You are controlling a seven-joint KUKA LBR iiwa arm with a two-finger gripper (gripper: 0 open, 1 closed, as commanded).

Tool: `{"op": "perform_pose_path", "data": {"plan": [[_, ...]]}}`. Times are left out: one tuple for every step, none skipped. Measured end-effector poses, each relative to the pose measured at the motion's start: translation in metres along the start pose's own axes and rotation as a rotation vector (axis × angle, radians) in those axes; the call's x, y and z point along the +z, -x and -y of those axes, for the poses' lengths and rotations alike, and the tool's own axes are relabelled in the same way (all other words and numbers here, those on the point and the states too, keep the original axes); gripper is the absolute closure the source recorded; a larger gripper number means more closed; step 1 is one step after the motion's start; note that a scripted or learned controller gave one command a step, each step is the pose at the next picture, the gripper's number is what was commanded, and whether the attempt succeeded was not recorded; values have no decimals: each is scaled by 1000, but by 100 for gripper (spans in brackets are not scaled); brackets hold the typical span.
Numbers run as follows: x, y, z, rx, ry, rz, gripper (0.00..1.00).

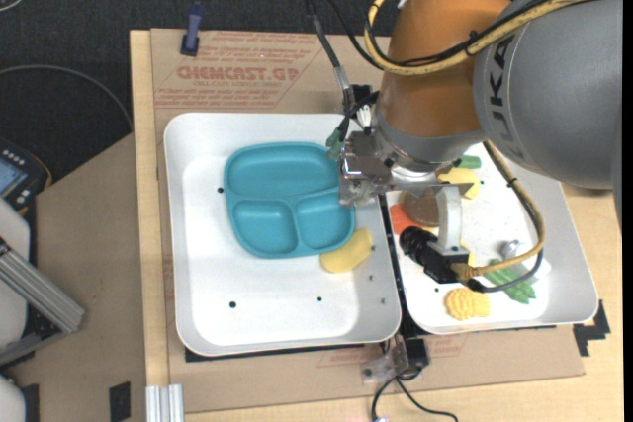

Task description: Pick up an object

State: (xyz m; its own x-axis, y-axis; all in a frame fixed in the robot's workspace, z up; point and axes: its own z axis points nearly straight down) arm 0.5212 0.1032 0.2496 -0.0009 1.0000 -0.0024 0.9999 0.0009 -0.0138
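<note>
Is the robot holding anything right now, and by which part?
Cannot tell. The tool sits at the right edge of the blue tray, but the wrist covers any hold.

free: left bin (pixel 277 309) front | blocked: blue tray (pixel 285 198), yellow piece (pixel 346 256)

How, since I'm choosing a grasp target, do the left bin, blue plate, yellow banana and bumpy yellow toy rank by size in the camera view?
1. left bin
2. blue plate
3. yellow banana and bumpy yellow toy: alike, unranked
</note>
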Motion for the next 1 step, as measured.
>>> {"op": "perform_pose_path", "data": {"plan": [[-5,-61,27,-6,8,-5,100]]}}
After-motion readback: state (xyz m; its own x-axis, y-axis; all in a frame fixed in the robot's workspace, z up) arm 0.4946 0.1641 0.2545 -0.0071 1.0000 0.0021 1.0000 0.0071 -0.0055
